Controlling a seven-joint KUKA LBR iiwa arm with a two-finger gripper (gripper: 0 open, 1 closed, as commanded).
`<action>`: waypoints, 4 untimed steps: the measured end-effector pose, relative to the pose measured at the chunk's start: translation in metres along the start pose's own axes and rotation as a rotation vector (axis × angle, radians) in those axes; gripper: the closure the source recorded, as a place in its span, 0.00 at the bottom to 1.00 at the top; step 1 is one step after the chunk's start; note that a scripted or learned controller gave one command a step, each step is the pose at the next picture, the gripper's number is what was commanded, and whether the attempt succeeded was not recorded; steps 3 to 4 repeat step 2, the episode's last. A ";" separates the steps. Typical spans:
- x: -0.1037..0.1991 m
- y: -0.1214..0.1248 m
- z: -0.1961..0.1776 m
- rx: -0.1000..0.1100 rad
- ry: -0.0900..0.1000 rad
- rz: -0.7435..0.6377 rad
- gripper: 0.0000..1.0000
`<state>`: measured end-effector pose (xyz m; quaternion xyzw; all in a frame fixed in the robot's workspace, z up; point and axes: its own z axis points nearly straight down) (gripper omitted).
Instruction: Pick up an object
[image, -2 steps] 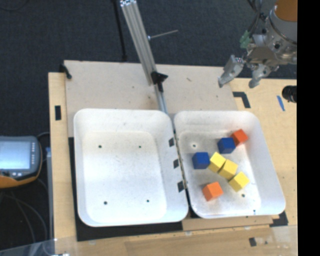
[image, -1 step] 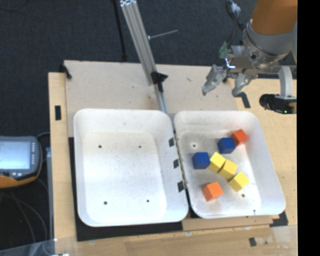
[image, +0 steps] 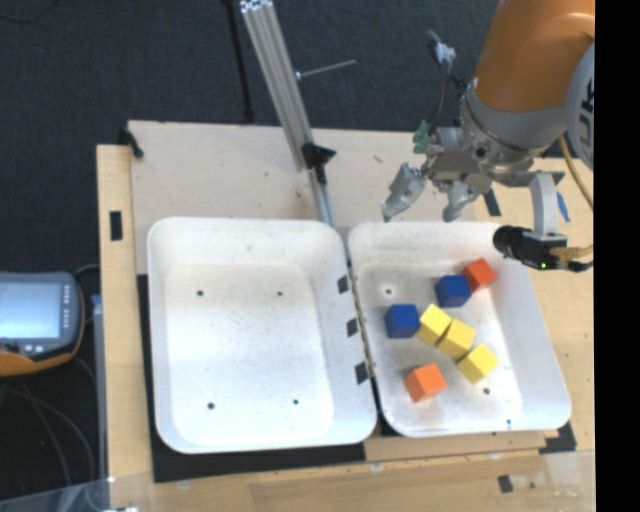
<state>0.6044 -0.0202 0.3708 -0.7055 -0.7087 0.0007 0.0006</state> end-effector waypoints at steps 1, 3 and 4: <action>-0.014 -0.040 -0.170 -0.014 -0.001 0.000 0.00; 0.001 -0.005 -0.094 0.004 -0.001 0.000 0.00; 0.001 -0.005 -0.094 0.004 -0.001 0.000 0.00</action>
